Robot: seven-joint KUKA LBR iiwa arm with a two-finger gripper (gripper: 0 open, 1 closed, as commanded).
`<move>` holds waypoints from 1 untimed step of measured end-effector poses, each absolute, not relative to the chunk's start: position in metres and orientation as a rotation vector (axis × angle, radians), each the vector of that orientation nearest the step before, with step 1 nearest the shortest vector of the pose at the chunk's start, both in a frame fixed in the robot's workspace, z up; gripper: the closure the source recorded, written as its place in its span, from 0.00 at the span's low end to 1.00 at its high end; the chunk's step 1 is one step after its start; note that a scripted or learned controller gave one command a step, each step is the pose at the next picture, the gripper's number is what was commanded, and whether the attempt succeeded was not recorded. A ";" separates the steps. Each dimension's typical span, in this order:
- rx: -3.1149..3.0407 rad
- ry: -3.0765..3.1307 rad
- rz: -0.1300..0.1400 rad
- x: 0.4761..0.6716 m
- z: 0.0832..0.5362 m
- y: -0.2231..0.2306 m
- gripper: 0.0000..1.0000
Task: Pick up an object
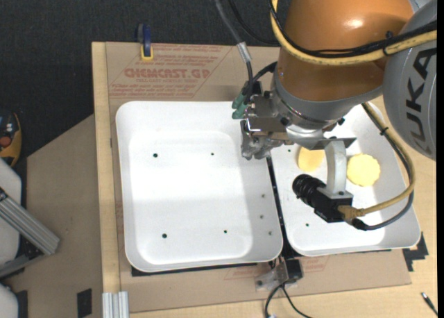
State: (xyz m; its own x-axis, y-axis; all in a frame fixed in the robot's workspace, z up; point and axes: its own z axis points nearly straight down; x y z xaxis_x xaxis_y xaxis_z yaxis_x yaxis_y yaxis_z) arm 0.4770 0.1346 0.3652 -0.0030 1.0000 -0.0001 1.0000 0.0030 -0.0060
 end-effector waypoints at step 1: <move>-2.226 -2.228 -0.021 0.492 0.476 0.128 1.00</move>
State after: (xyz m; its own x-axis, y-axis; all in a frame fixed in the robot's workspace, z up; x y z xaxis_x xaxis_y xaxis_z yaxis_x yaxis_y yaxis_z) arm 0.4924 0.1282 0.4762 -0.0010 1.0000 0.0040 0.9999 0.0009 0.0150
